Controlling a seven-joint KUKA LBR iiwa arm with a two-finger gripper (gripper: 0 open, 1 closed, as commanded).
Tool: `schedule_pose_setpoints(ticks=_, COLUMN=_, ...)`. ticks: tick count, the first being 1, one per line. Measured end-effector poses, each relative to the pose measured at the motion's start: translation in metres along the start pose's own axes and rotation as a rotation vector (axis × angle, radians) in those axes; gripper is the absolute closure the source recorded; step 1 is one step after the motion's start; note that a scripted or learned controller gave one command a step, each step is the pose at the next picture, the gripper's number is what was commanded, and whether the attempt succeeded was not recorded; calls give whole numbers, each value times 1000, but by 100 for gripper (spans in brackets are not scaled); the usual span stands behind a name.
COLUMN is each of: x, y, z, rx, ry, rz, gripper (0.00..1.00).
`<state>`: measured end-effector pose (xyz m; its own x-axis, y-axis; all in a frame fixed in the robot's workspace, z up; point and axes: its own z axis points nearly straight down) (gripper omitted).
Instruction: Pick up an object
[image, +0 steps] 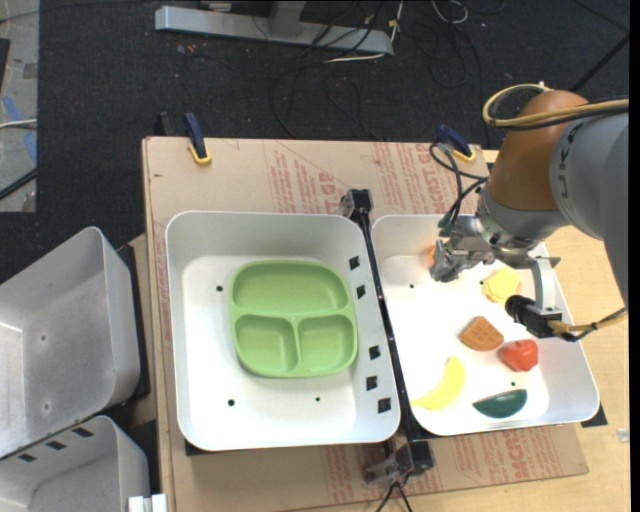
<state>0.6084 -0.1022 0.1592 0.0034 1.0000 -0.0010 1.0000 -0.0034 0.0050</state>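
Camera view: the jaws (452, 262) hang low in the right bin (575, 405), grip unclear; reaching stage, next descend onto the orange piece (437, 257).

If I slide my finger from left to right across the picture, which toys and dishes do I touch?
Green plastic divided plate → yellow banana-shaped toy → orange waffle-like toy → dark green leaf-shaped toy → red toy.

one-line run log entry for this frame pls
arm: over right bin | gripper: near back-left corner, grasp unclear | banana, red piece: loose | green tray: left bin
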Motion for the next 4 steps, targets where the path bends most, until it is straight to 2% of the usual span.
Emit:
schedule_pose_setpoints(ticks=1, x=-4, y=-4, z=-62, rx=-1, ry=0, rz=-2, gripper=100)
schedule_pose_setpoints(ticks=2, x=-4, y=-4, z=-74, rx=2, ry=0, rz=-6, gripper=100)
schedule_pose_setpoints(ticks=4, x=96, y=7, z=-57, rx=6, ry=2, rz=-10, gripper=100)
